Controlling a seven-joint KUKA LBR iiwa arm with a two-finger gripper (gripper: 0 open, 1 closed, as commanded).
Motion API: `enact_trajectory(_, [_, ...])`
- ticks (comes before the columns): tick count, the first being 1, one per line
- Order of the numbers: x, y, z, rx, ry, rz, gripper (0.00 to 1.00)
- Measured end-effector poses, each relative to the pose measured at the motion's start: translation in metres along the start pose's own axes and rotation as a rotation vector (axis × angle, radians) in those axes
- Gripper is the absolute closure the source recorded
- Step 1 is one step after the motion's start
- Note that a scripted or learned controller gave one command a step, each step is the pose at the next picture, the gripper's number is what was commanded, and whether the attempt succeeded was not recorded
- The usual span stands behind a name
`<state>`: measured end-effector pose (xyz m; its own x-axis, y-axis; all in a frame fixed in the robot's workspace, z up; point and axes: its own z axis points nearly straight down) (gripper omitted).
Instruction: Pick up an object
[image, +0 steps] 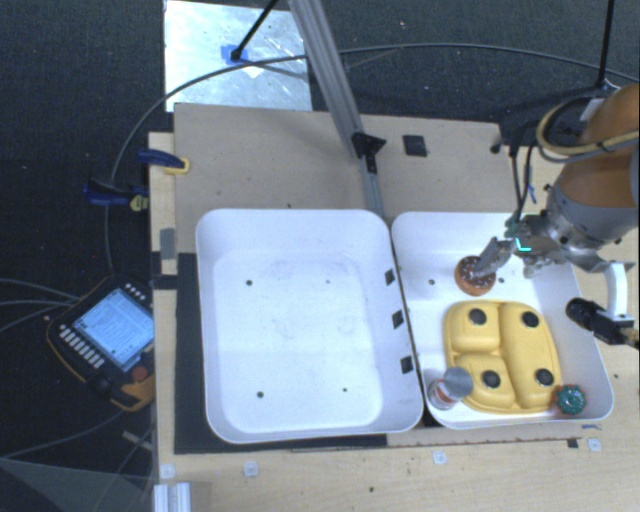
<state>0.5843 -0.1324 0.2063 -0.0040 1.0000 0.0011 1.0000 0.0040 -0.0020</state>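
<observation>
The gripper (488, 262) hangs over the upper part of the right bin (425, 240), its tip directly above or touching a small round brown object (472, 275) that lies on the bin floor just above the large yellow piece (502, 355). Whether the fingers are spread or pressed together cannot be told from this view, and nothing is visibly pinched between them. The step in hand appears to be the approach to the brown object. To do it well, the descent should stay vertical and centred on the disc, the fingers should straddle its rim, and closure should come only once the tips reach the bin floor; the object is low and flat, so a shallow grasp is likely to slip off. The brown object looks like a ridged or textured disc with a darker edge. The yellow piece is a smooth moulded block, plastic by its look, with rounded lobes and four dark round holes; it is too broad for an easy pinch. A small grey cylinder with a pale base (452, 385) rests against its lower left corner, and a small teal ball (570, 401) sits at its lower right corner. The left bin (290, 320) is a shallow white tray with rounded corners, standing on the tan table (270, 160).
</observation>
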Motion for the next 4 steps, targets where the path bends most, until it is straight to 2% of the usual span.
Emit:
enact_trajectory(1, [0.000,0.001,-0.001,-0.003,-0.001,-0.001,0.00])
enact_trajectory(3, [0.008,-0.003,0.085,0.000,-0.001,0.003,0.00])
enact_trajectory(4, [0.009,0.003,0.115,-0.021,-0.003,0.001,0.00])
